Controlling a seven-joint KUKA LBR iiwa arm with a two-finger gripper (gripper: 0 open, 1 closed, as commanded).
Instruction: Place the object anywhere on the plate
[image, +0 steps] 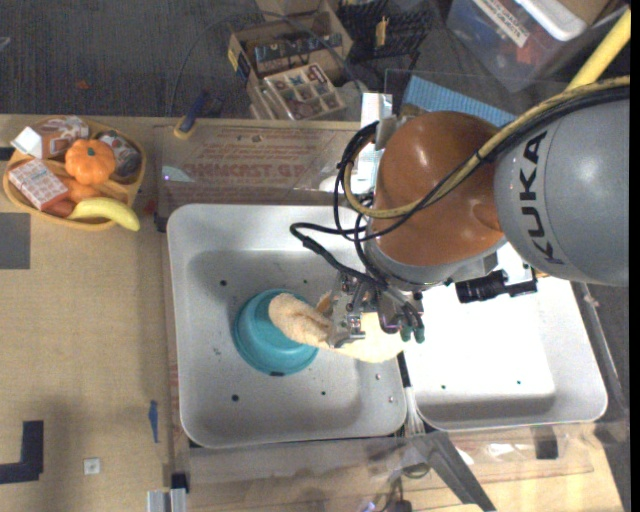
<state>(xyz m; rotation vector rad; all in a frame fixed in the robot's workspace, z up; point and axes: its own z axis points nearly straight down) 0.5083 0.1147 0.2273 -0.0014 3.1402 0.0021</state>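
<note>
A tan, bread-like object (298, 320) lies slantwise over the right rim of a teal dish (265, 338) in the left bin. Its right end reaches up to my gripper (342, 316), which hangs low over the bin's right half under the orange wrist band. A pale yellow plate (372, 347) shows just below and right of the gripper, partly hidden by it. From this angle the wrist hides how the gripper meets the tan object.
The left bin (200, 300) and right bin (520, 380) stand side by side; the arm's grey body covers much of the right bin's upper part. A basket of toy fruit (75, 180) sits on the bench at far left.
</note>
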